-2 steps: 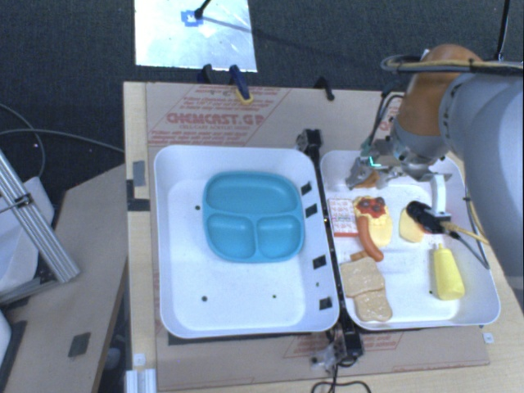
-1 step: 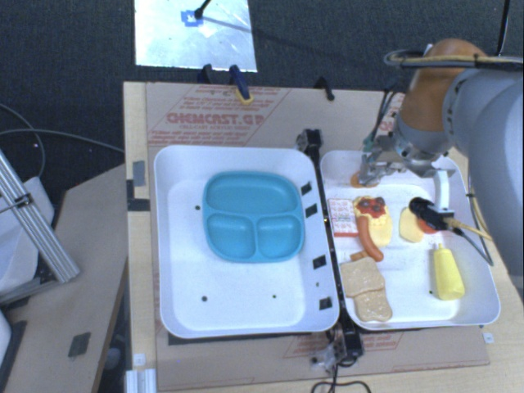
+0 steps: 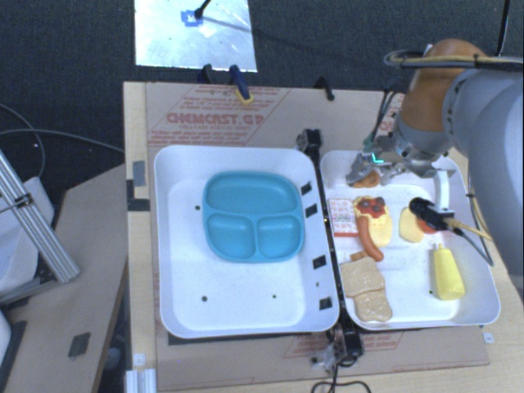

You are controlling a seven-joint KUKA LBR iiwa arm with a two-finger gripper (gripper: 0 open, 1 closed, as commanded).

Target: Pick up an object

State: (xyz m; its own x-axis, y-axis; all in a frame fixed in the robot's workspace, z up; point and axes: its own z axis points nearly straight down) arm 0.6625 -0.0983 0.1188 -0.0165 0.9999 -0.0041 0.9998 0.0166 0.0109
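Arm (image 3: 483, 113) sat in from the right, wrist angled down over the far-left corner of the right bin (image 3: 483, 301). That makes sense, since all the loose pickables were there. Left bin (image 3: 176, 244) carried just the blue divided tray (image 3: 252, 217), flat and roughly centred; probably too wide and low to be a sensible pinch target. In the right bin, by size: yellow squeeze bottle (image 3: 447, 273) lying along the right side, two bread slices (image 3: 365, 289) overlapping near the front-left, orange sausage (image 3: 370, 237) lying just behind them, pale yellow piece (image 3: 410, 225) mid-bin, red-and-white packet (image 3: 341, 217) against the left wall, and a small red-topped piece (image 3: 371, 206) touching the sausage's far end. Gripper (image 3: 366, 173) was low near the bin's back wall, just behind that red-topped piece and apart from it. Couldn't tell whether it was spread or closed, and nothing visible in it. My read: no grasp yet, with the red-topped piece or the packet as nearest candidates. Clutter there risks a double contact.
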